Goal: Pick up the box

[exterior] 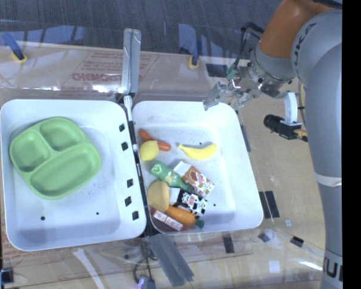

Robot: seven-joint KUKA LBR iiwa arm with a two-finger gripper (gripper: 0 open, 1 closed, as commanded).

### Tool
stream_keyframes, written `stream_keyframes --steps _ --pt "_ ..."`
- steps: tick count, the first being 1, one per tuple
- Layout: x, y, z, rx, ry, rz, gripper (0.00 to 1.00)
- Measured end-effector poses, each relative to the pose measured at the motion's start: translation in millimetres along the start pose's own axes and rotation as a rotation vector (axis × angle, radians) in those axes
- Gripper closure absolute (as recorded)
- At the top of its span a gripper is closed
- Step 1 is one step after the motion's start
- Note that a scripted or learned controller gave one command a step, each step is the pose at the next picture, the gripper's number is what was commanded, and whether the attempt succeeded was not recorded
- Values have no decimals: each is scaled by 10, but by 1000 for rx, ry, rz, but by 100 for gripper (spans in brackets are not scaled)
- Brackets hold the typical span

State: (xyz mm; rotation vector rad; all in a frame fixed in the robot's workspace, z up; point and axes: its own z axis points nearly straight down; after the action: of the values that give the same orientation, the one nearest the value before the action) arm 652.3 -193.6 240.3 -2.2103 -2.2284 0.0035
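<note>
L bin (24, 221) holds a green divided plate (54, 156). R bin (228, 131): carrot, lemon, banana (198, 151), green bottle; the box (195, 181) sits mid-bin, tilted, w/ a cow-print carton (192, 202) just near of it. Gripper (224, 96) hangs over R bin's far rim, well apart from box; jaws look spread, nothing btwn them.

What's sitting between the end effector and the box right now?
In the camera view, the banana lies between the end effector and the box, with bare floor of the right bin above it.
</note>
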Motion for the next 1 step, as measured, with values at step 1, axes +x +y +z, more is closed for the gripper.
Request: stream_keyframes --steps 1 --pt "-162 -1194 863 1 0 91 0"
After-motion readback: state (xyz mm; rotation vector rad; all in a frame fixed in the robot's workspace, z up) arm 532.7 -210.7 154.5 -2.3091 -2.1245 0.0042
